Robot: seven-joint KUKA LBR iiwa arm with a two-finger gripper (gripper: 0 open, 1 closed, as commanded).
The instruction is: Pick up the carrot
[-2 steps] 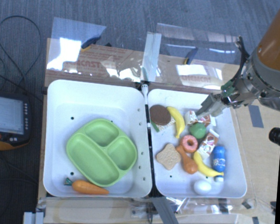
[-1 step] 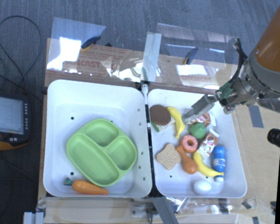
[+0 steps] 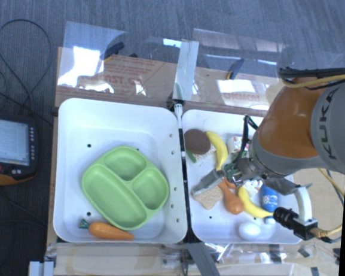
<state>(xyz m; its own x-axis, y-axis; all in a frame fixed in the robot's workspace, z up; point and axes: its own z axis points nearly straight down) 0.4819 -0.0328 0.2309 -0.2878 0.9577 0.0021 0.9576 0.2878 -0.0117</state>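
Note:
The carrot (image 3: 111, 232), orange with a small green top, lies in the left bin (image 3: 69, 155) along the front wall, just below the green divided plate (image 3: 126, 187). My gripper (image 3: 230, 172) hangs under the orange wrist band over the middle of the right bin (image 3: 212, 234). It sits low among the toy food there, far to the right of the carrot. Nothing shows held in it.
In the right bin lie a brown round cookie (image 3: 197, 141), two bananas (image 3: 218, 148), a bread slice (image 3: 208, 196), an orange drumstick-like piece (image 3: 233, 201), a blue can (image 3: 269, 199) and a white egg (image 3: 249, 230). The divider wall between the bins (image 3: 181, 171) separates my gripper from the carrot.

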